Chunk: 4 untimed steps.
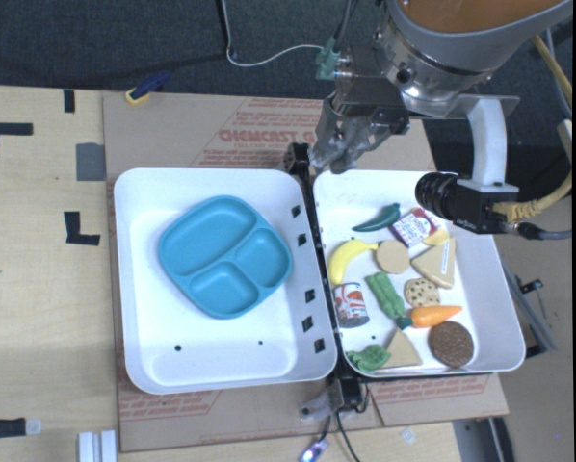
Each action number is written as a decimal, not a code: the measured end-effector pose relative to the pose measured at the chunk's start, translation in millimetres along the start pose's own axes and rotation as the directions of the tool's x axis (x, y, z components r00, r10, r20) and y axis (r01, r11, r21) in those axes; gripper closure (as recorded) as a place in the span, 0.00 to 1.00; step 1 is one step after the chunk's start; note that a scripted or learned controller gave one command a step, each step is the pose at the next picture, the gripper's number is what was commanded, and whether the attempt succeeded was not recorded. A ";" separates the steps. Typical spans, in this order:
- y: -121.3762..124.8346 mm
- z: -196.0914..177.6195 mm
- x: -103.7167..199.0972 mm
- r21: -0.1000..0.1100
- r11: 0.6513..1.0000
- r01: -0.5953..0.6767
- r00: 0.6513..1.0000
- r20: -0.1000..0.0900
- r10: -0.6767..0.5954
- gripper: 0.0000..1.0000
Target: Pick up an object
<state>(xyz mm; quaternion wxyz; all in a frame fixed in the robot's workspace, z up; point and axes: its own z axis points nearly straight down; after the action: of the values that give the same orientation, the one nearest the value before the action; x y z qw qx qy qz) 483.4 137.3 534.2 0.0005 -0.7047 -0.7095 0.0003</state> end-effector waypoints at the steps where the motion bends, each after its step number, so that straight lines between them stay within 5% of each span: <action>1: 0.3 0.0 41.6 0.000 1.000 -0.002 1.000 0.000 0.002 1.00; 2: 0.2 0.4 99.5 0.001 1.000 0.000 1.000 0.000 0.000 1.00; 3: -1.2 176.6 95.2 0.018 1.000 -0.005 1.000 0.010 0.005 1.00; 4: 51.4 -10.2 94.1 -0.019 1.000 -0.006 1.000 -0.006 0.006 1.00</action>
<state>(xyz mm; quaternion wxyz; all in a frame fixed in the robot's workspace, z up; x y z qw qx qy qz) 534.1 231.7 544.4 -0.0039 -0.7068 -0.7073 -0.0086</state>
